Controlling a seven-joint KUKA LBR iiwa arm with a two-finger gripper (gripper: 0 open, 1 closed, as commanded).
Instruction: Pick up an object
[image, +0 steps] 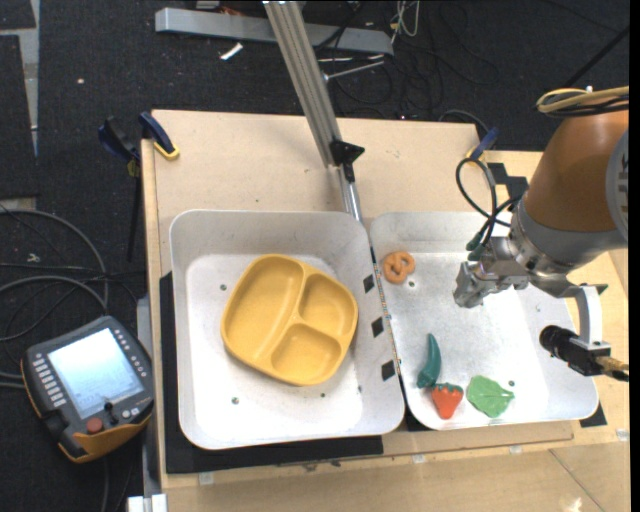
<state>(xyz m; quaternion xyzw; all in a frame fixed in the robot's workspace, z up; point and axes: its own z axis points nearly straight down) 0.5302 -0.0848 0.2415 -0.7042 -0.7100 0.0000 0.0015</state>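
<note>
My gripper (470, 292) hangs over the right bin (560, 385), above its upper middle floor, with nothing visible between its fingers. An orange pretzel-shaped toy (399, 266) lies to its left near the bin's left wall. Lower in the same bin rest a teal pepper-like piece (430, 362), a red strawberry (447, 399) and a green leaf-shaped piece (489, 395). All of these lie apart from the gripper.
The left bin (200, 400) holds a yellow divided plate (290, 318). A metal pole (312, 80) slants up from the seam between the bins. A teach pendant (88, 385) lies on the floor at left. Blue clamps (155, 133) grip the bench's back edge.
</note>
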